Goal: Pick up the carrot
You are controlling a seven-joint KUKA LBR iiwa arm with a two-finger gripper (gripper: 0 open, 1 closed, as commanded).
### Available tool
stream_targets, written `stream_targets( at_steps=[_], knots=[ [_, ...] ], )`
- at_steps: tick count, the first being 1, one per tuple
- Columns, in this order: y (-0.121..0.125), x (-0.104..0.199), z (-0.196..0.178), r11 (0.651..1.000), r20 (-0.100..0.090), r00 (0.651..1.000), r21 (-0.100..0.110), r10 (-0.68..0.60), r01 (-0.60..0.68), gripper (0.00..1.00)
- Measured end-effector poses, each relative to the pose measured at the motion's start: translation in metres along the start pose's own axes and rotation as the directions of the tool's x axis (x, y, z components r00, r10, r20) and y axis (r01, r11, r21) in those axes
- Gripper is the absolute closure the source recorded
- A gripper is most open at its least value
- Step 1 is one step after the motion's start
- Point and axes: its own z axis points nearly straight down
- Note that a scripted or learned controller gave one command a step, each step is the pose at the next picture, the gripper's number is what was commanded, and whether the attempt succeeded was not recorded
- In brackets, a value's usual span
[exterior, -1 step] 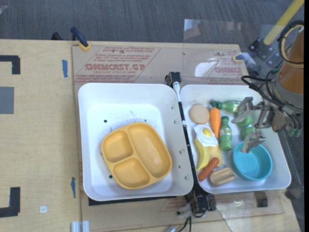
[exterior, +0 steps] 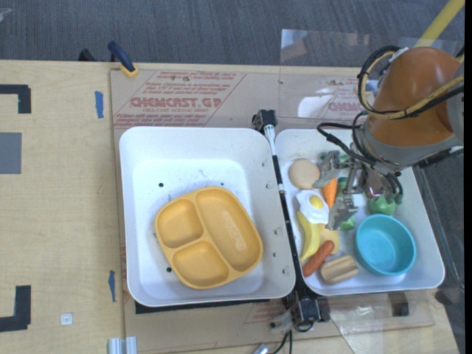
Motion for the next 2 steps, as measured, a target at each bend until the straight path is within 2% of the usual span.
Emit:
stream_targets(
  at_steps=[1, 2],
  knots=[
    [-0.030, -0.020, 0.089, 0.950, 0.005, 0.950, 0.002, 0.313, -0.313, 0.00],
    [-0.029, -0.024, 0.076, 0.951, 0.016, 0.950, 0.000, 0.311, -0.311, 1.00]
  ],
)
